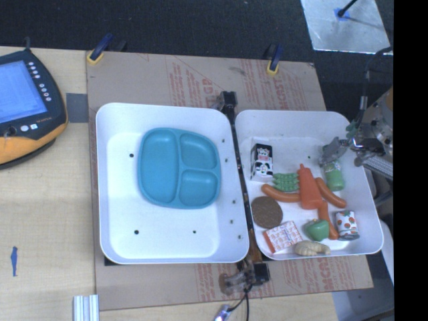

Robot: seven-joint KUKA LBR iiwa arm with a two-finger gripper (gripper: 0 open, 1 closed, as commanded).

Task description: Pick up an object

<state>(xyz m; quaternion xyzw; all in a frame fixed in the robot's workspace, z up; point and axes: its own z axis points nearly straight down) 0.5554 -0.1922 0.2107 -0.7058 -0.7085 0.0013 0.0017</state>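
Gripper (340,149) hovering over the right bin's (294,122) far right side, fingers too blurred to tell whether they're apart or together, just above a small green object (334,178) lying free among the carrot (309,187), sausages (282,193) and milk carton (262,161), while the blue divided plate (179,168) sits in the left bin (114,179)

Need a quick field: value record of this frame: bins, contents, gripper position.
left bin: holds a blue divided plate
right bin: milk carton, carrot, two sausages, brown patty, can, green pepper, red-white packet, pale potato
gripper: over the right bin's far right edge, above a green item
gripper fingers: cannot tell
held object: none visible
off bench: pendant at left
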